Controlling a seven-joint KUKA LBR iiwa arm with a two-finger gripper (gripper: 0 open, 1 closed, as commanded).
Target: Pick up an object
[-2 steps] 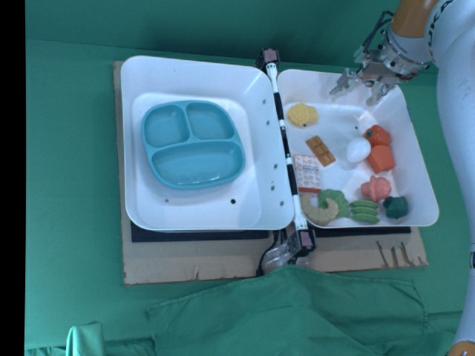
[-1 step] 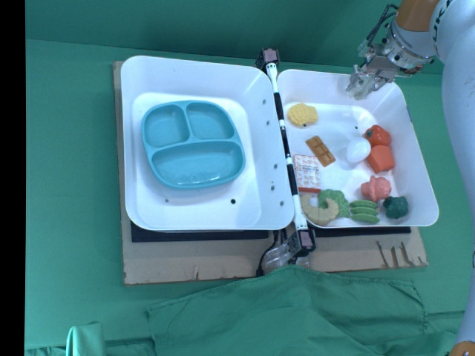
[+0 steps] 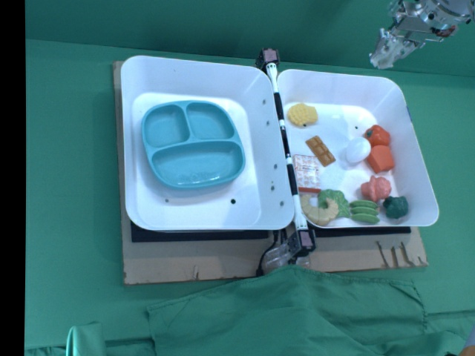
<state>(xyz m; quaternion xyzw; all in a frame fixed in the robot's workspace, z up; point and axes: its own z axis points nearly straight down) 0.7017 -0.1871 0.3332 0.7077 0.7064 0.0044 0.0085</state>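
Green-draped desk [image 3: 67,162]: toy foods were held in right bin [image 3: 415,191]; hand [image 3: 386,54] state undeterminable; white egg [image 3: 358,150] judged light, slippery, best gripped mid-body.

Site: robotics lab / test cell, not a home or kitchen. Evidence: my bench is draped wall to wall in green cloth [image 3: 74,199], backdrop incl. Two shallow white bins, left bin [image 3: 141,73] and right bin [image 3: 393,95], sit side by side on a cardboard sheet [image 3: 185,269] w/ a black base under them. Right bin holds toy plastic food [image 3: 375,136], not real produce. Left bin holds a teal divided plate [image 3: 193,153]. A striped bar [image 3: 286,143] runs btwn the bins.
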